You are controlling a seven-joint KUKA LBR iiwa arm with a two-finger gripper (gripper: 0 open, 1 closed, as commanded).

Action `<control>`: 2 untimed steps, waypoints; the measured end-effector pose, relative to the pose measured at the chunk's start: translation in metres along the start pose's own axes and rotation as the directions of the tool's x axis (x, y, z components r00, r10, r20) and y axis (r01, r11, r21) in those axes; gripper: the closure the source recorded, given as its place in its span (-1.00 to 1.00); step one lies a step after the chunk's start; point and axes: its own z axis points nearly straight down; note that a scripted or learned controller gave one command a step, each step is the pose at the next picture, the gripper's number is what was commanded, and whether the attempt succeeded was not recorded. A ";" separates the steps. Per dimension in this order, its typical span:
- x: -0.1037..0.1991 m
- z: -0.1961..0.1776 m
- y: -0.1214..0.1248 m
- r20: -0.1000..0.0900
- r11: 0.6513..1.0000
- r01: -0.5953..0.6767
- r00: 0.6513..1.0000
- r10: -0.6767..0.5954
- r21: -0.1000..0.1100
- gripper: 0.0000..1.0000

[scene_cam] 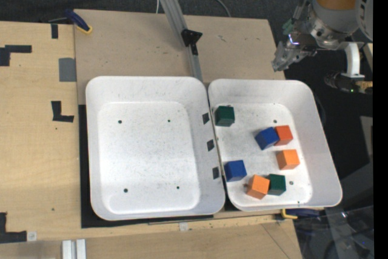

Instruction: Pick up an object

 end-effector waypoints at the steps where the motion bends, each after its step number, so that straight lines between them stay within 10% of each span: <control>1: 0.060 0.003 -0.017 -0.002 1.000 0.003 1.000 -0.003 0.000 1.00; 2: 0.115 0.014 -0.045 -0.001 1.000 0.002 1.000 -0.002 0.002 1.00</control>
